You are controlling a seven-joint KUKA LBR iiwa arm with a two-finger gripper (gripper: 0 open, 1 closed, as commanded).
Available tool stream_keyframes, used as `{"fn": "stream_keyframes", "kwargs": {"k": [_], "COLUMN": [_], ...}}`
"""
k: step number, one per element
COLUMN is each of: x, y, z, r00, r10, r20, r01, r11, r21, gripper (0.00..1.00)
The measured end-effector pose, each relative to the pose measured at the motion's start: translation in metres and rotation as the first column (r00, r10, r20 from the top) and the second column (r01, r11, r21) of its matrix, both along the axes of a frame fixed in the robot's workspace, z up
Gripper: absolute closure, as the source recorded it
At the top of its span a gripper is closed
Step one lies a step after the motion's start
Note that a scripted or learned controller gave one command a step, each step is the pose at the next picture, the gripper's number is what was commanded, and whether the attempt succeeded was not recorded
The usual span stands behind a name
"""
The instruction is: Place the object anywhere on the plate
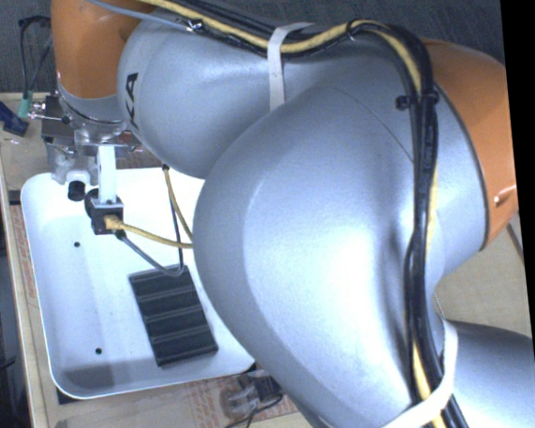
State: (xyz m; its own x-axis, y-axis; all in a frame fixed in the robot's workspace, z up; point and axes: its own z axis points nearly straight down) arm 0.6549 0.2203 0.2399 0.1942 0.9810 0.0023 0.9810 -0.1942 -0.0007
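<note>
The gripper point(73, 171) hung over the far left corner of the white bin point(69, 303); whether open or closed could not be told. A black ribbed slab point(172, 316) lay nearer, inside it.

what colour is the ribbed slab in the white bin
The ribbed slab is dark grey, ridged; camera view.

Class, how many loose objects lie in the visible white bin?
1: a dark ribbed block near the white bin's lower rim. The arm may hide more.
</note>
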Motion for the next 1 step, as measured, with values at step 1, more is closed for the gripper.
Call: {"fn": "stream_keyframes", "kwargs": {"k": [1], "x": [0.0004], "y": [-0.0002], "z": [0.0199], "r00": [0.963], "r10": [0.268], "r20": [-0.001], "r01": [-0.268], "r11": [0.963], "r21": [-0.001], "gripper": [1.0]}}
